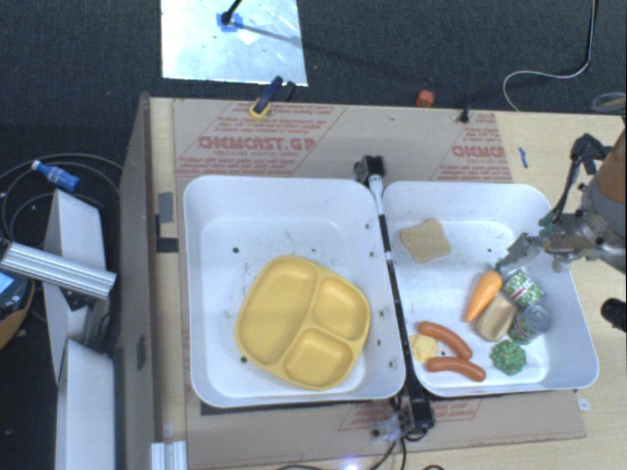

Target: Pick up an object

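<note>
Orange plastic carrot (482, 295) lies in the right bin (563, 380), beside a can (522, 290). It looks light, rigid and slick; grip across its thick middle. Whether the gripper (521, 253) fingers are apart, I cannot tell.

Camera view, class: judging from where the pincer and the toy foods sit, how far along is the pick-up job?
Done: the pincer hangs over the right bin, just above the carrot. In hand: nothing shows between its fingers. Left: closing on a piece and lifting it; the carrot, the can, the two sausages and the broccoli all lie on the bin floor.
</note>
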Controlling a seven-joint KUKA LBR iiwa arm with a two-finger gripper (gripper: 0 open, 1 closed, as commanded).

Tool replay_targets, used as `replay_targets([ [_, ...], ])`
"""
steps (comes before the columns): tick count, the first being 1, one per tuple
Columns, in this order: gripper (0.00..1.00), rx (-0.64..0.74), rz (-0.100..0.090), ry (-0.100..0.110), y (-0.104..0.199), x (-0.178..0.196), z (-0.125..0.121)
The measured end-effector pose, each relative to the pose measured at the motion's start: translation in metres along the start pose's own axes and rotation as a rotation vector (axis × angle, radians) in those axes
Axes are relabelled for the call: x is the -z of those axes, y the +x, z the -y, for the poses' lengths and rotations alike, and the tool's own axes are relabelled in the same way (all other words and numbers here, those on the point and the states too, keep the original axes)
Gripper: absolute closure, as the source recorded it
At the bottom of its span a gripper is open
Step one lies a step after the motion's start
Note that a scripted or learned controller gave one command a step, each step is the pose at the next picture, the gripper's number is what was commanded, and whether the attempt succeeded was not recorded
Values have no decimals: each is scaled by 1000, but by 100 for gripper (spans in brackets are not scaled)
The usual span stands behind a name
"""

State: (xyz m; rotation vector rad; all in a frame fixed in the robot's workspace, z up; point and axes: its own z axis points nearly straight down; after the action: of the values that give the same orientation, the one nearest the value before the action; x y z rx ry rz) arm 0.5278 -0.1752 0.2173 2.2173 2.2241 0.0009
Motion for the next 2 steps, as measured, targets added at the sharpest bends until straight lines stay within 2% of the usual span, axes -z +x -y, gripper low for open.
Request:
replay_targets([
  [1, 0, 0, 6, -18, 6, -113, -16],
  [2, 0, -3, 16, -31, 30, -120, -5],
])
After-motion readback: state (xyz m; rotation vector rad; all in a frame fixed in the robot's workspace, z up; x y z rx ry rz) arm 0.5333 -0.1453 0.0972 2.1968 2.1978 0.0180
